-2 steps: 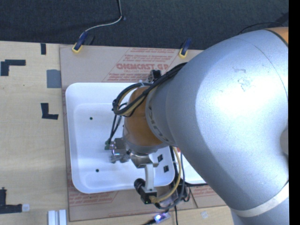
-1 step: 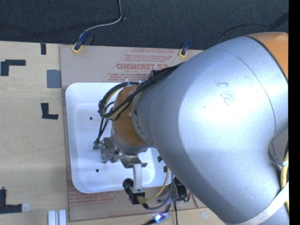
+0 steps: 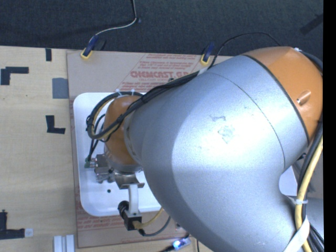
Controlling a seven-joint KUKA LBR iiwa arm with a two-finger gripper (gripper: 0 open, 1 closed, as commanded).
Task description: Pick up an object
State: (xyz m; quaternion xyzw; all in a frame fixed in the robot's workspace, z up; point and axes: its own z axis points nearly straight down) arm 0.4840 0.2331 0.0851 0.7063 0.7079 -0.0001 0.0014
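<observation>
Grey arm w/ orange wrist band (image 3: 220, 156) sits nose-down over the shallow white plastic bin (image 3: 88, 197), metal two-finger gripper (image 3: 107, 173) low inside it, can't tell open vs closed, any obj to pick hidden under the wrist, so no bearing or axis call.

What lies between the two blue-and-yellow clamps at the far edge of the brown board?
Camera view: just the brown board's bare far edge from one clamp to the other clamp, red print just below.
</observation>
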